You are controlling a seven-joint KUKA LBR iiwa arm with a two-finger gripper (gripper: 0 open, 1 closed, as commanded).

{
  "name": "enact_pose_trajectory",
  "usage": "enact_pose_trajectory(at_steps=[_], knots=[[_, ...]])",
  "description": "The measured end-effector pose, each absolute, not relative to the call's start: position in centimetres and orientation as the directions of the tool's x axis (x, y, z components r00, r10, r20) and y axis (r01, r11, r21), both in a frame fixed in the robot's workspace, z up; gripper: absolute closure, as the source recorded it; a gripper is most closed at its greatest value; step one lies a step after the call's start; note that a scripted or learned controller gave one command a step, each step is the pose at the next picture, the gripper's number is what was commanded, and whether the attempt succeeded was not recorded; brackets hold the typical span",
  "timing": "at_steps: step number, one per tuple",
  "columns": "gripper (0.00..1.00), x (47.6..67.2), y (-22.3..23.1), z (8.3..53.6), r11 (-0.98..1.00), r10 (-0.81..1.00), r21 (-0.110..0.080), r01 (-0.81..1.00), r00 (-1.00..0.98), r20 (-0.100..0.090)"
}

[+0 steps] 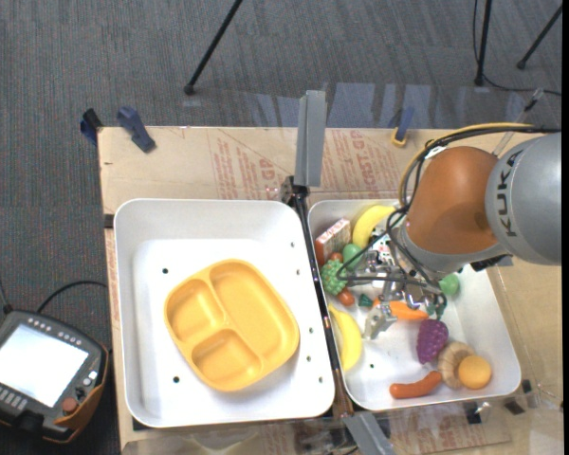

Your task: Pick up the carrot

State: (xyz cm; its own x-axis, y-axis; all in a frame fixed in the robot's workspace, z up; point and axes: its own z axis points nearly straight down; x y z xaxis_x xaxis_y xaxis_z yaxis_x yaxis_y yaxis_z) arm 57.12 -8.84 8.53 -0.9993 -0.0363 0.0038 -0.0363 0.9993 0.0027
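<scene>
The carrot [408, 312] is a small orange piece lying in the middle of the right bin [501, 325], just left of the purple grapes [431, 339]. My gripper [391, 313] reaches down from the orange-banded wrist [452, 211] and sits low among the toys, right against the carrot's left end. The wrist and cables hide much of the gripper, and whether the carrot is held is not visible.
The right bin also holds a banana [349, 337] along its left wall, a yellow fruit [371, 222], a red box [332, 235], green pieces [334, 276], a sausage [415, 385] and an orange ball [474, 373]. A yellow divided plate [230, 322] lies in the left bin [142, 235].
</scene>
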Motion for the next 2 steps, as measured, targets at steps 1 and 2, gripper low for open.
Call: enact_pose_trajectory(at_steps=[1, 2], knots=[[0.0, 57.9, -12.5, 8.8, 0.959, 0.284, 0.001, 0.284, -0.959, -0.002], [0.0, 54.3, -8.4, 8.7, 0.933, 0.361, 0.001, 0.361, -0.933, 0.001]])
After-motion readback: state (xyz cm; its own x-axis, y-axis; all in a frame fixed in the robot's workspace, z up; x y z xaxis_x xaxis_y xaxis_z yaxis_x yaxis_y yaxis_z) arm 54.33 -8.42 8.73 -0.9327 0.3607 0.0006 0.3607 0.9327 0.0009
